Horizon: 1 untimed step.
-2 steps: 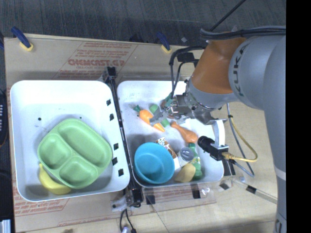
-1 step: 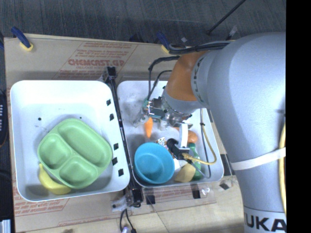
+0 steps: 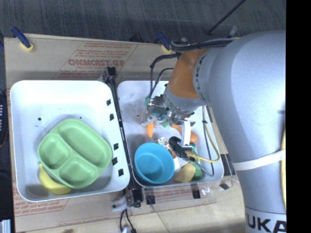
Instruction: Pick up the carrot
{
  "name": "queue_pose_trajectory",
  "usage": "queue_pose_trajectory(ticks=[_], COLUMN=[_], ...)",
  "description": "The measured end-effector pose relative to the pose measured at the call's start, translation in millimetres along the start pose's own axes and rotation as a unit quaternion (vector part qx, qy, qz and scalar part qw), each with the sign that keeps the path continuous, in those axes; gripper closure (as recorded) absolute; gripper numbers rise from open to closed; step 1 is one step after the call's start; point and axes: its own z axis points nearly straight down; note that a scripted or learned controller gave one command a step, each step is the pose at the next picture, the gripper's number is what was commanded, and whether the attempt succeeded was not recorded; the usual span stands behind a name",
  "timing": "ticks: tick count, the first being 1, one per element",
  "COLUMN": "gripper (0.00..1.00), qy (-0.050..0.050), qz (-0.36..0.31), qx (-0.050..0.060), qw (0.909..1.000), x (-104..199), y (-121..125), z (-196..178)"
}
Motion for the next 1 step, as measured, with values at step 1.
queue_pose_trajectory(ticks=[1], gripper=[1.0], qy=[0.001], qz=[-0.104], qx=[-0.005], qw=[0.9946], x=[-0.9], y=[-20.4], z=[-43.6])
